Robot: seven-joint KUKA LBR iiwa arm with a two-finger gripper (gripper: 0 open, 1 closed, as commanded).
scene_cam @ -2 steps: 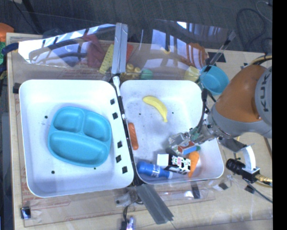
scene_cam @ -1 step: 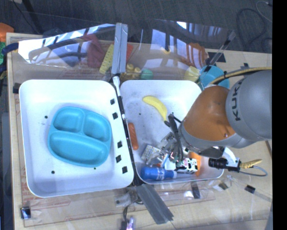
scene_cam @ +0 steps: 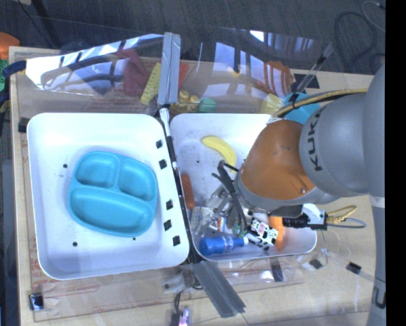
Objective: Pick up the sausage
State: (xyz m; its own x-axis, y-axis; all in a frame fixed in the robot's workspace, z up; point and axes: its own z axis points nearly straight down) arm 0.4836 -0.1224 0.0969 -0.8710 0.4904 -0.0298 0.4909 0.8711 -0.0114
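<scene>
In the right bin, hard by its left wall: the sausage, a slim reddish-orange stick. Lies lengthwise along that wall, about halfway down it, flat on the white floor. Bare on its near side, with nothing gripping it.

Just to the right of it, the gripper, a dark tangle of metal pointing down into the bin's near half. Close to the sausage but apart from it, as far as can be seen. Open or closed: cannot tell, with the dark parts running together against the clutter beneath.

Around the gripper, the rest of the bin's load. Beyond it, toward the far wall, a yellow banana, curved and lying free. Nearer the front wall, a blue bottle on its side. Beside that, to the right, a black-and-white toy and, touching it, an orange piece, too hidden to name.

Above all this, the orange band, broad and rounded, covering much of the bin's right half. Behind it, the grey arm, coming in from the right.

Across the divide, in the left bin, a blue tray with three compartments, well apart from the sausage.
</scene>
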